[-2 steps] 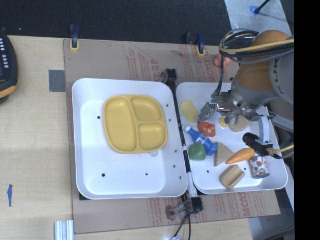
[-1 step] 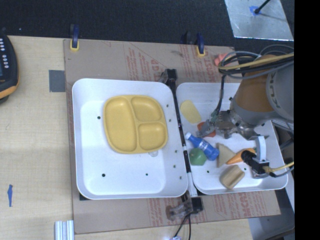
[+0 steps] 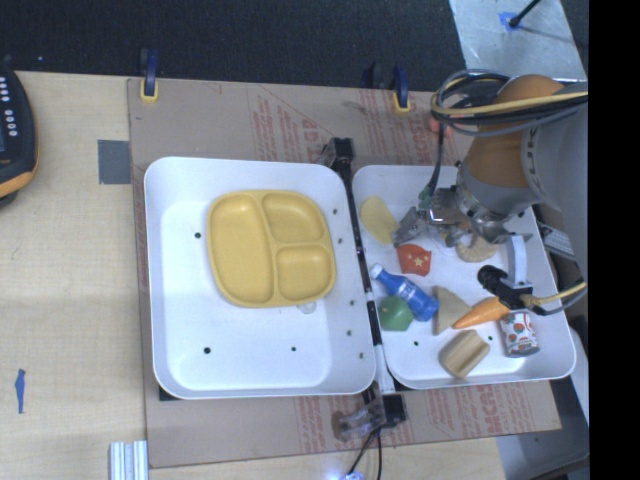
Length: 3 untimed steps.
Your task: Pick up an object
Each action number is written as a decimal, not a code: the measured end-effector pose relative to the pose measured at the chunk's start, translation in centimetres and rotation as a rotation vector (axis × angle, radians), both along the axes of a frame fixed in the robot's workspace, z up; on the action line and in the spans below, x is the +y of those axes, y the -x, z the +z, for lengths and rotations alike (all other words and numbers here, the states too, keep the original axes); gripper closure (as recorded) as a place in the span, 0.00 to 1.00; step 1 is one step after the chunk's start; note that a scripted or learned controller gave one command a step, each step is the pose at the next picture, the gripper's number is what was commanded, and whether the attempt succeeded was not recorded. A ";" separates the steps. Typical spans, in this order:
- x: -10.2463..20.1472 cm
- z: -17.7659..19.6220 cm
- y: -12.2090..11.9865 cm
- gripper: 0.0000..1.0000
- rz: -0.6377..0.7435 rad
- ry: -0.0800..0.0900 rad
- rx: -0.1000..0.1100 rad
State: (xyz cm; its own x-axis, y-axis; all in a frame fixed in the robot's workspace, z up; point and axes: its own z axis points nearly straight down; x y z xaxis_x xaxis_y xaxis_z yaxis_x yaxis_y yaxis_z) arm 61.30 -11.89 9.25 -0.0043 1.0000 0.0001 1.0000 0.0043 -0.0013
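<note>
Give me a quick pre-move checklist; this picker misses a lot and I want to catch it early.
1. Hand over the right bin: ok.
2. Object between its fingers: cannot tell.
3. Red piece nearest the hand, free on top: ok.
4. Neighbours crowding it: not ok, blue bottle lies right below.
5. Yellow tray in the left bin, away from the arm: ok.

A yellow divided plate (image 3: pixel 270 247) lies in the left bin (image 3: pixel 180 368); blue clamps (image 3: pixel 149 71) grip the cardboard sheet (image 3: pixel 250 118).
</note>
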 end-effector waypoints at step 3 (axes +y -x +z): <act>1.9 1.0 2.2 1.00 0.001 0.000 0.003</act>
